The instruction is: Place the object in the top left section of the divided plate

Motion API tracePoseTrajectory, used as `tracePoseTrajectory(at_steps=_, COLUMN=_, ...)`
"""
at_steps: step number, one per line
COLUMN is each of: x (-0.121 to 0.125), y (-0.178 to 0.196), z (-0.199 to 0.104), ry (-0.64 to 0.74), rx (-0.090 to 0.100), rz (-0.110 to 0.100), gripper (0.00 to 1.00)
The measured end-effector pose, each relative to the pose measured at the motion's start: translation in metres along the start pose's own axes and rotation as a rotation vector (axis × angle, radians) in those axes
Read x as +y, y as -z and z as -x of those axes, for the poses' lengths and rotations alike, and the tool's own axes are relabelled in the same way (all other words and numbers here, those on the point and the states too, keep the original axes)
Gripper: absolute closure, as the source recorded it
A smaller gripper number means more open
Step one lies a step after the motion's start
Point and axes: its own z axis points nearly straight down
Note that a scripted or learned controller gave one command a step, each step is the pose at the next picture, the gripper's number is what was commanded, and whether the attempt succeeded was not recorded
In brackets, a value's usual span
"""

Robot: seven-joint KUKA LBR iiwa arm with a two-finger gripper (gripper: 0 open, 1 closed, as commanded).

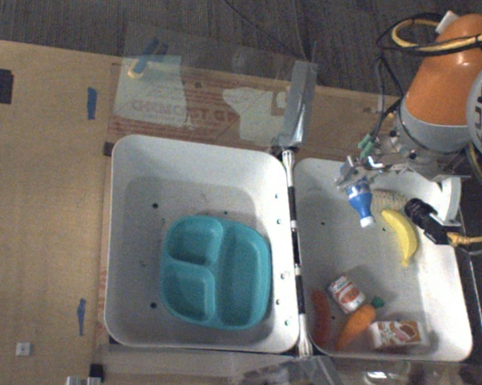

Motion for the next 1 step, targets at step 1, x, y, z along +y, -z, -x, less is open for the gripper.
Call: tracePoseTrajectory(at_steps=1, x=-0.0752, y=-0.0202, z=-0.0911, ry=0.245, rx=0.004, rz=-0.003, gripper=1.0)
